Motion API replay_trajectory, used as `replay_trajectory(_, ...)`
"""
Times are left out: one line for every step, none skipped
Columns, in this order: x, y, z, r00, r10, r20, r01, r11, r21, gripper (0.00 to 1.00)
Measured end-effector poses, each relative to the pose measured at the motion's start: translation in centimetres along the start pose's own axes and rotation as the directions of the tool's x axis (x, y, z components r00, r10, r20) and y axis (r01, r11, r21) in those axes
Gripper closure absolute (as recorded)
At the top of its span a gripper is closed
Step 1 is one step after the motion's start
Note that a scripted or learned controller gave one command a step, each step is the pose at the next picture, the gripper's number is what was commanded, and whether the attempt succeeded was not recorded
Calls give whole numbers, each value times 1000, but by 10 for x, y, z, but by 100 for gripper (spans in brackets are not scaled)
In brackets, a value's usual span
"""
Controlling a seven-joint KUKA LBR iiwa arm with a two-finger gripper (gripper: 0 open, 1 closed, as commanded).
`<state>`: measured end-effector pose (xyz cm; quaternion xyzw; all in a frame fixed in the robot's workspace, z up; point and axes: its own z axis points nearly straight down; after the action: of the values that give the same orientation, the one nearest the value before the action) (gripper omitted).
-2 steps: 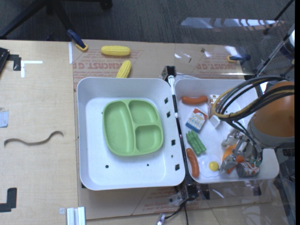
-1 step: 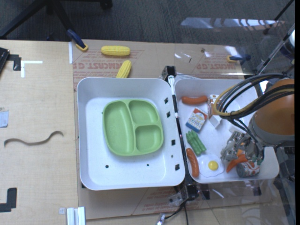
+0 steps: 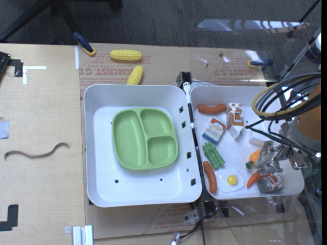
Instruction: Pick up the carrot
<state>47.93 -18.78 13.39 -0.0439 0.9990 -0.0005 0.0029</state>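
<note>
From the camera view, the gripper point(image 3: 266, 160) sat low in the right bin point(image 3: 286, 93), right over the carrot point(image 3: 254, 178), whose orange body poked out at the lower left of the metal parts, with a green bit point(image 3: 251, 164) just above. Whether its fingers were spread or pressed together could not be told, nor whether anything lay between them. I judged the arm was placed there to close on the carrot. A can point(image 3: 271, 183) lay touching or just beside the carrot and could get in the way. Nearby lay a fried egg point(image 3: 231, 180), a sausage point(image 3: 210, 176), green beans point(image 3: 213, 155) and small cartons point(image 3: 214, 130). The left bin point(image 3: 97, 152) held a green divided plate point(image 3: 144, 139).
</note>
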Motion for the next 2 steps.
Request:
replay_trajectory(0, 0, 0, 1000, 0, 0, 0, 1000, 0, 0)
replay_trajectory(-2, -7, 42, 999, -52, -2, 52, 999, -2, 0)
